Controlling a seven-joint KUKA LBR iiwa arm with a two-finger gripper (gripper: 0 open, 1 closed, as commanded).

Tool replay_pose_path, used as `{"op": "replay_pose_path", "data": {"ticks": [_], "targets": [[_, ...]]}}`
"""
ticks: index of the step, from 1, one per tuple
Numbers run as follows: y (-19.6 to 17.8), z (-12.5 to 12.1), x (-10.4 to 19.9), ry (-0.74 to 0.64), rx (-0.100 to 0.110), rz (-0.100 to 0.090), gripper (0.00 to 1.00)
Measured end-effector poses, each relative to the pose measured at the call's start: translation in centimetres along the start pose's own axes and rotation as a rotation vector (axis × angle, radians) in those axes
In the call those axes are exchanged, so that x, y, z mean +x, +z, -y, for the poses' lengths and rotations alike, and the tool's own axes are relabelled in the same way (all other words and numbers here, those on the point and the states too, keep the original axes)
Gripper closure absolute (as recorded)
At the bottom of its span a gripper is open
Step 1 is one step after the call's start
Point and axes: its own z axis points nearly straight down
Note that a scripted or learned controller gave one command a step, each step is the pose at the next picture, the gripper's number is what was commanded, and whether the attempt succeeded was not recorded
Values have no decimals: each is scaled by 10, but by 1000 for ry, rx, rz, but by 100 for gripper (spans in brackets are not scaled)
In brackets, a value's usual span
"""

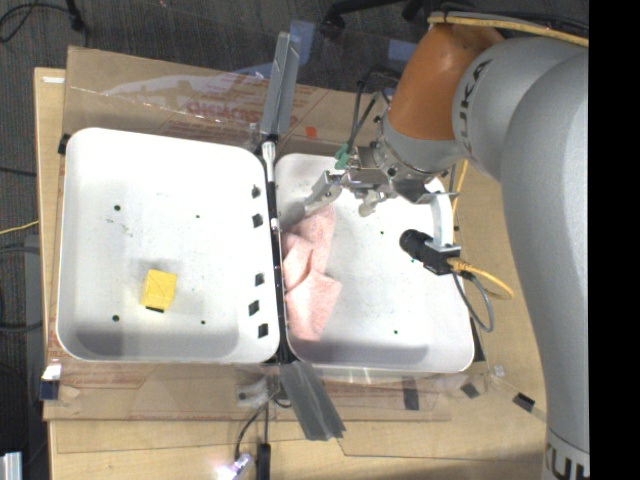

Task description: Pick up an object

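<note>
Grey arm (540,168) overhead; fingers (345,196) open above pink cloth (308,273), right bin (440,343); yellow block (159,289), left bin (90,168).

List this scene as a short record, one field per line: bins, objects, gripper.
left bin: holds a yellow block near its front left
right bin: holds a pink cloth, crumpled against the left wall
gripper: over the back of the right bin, just above the cloth's upper end
holding: nothing seen between the fingers
arm: reaches in from the right
</note>
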Motion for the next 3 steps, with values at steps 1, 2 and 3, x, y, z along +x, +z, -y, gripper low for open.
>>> {"op": "replay_pose_path", "data": {"ticks": [1, 2, 3], "targets": [[121, -47, -41, -77, -3, 0, 0], [111, -47, -40, -81, -2, 0, 100], [-8, -39, -5, 20, -5, 1, 100]]}}
